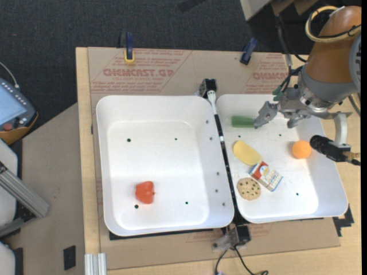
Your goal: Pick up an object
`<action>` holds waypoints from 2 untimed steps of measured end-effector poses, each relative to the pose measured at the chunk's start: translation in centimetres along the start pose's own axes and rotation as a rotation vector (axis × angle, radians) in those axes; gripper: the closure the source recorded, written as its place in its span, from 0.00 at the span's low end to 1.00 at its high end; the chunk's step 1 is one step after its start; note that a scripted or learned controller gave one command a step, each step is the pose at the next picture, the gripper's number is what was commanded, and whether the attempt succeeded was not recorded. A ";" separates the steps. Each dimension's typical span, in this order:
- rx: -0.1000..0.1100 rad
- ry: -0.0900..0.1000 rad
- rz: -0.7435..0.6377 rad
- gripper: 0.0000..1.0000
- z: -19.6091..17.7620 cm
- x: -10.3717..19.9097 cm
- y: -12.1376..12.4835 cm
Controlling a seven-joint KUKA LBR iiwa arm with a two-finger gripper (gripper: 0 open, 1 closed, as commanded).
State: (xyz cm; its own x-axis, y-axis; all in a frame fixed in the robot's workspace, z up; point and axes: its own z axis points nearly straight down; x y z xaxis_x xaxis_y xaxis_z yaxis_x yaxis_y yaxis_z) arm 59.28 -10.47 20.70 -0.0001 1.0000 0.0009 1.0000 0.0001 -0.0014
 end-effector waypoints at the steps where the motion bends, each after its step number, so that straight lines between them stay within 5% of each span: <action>1: 0.011 0.002 0.005 0.00 5.9 -1.6 -8.5; 2: -0.018 -0.006 0.002 0.00 11.9 0.7 -11.0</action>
State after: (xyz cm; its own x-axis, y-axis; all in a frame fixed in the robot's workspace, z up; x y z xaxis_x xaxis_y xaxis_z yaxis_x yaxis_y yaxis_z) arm 48.29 -9.74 8.83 0.0016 1.0000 -0.0052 0.9999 -0.0015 0.0166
